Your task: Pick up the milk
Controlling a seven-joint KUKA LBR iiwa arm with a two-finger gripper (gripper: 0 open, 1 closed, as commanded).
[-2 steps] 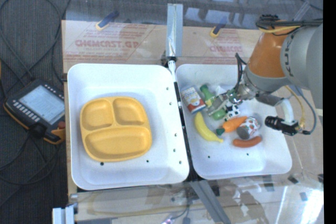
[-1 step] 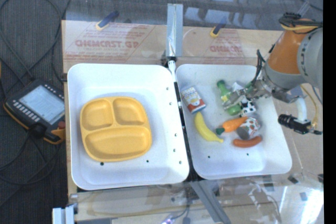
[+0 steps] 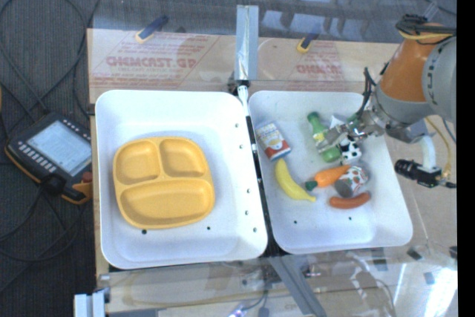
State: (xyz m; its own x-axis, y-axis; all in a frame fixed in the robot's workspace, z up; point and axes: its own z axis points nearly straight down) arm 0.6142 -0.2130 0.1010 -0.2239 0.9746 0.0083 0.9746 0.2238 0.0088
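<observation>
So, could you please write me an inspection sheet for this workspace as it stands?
Surface: left bin and right bin, white, side by side.
Job's things: milk, cow-patterned, in the right bin by the bottle.
Clutter: can, banana, carrot, sausage in the right bin; yellow tray in the left bin.
Grippers: claw over the right bin, close above the milk; grasp unclear.
Cables: black cables on the floor, left.
Surroundings: pendant left of the bench.

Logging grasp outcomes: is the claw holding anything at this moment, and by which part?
It cannot be told. The claw sits low in the right bin, right at the black-and-white milk, but no object visibly sits between its fingers.
</observation>
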